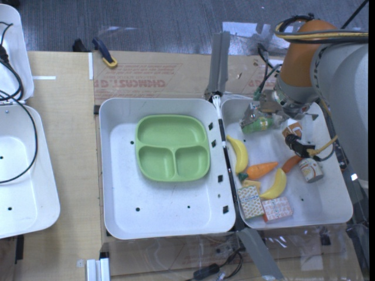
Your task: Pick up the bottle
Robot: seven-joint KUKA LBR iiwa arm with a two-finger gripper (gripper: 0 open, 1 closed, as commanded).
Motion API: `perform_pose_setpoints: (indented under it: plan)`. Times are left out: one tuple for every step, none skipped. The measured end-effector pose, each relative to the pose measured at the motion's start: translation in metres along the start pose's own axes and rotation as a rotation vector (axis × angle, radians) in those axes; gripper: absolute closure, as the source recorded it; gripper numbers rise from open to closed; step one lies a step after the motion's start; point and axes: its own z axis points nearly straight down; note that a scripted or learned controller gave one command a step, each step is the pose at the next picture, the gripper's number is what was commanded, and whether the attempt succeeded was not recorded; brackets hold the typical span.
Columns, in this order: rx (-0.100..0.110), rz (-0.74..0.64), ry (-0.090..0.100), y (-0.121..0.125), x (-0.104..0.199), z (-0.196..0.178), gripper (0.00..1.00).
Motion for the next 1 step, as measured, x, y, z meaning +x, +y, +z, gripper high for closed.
perform_pose_setpoints:
  plan:
    - [-0.005, -0.125, 0.001, -0.0026, -0.0578, 0.0182, 0.0]
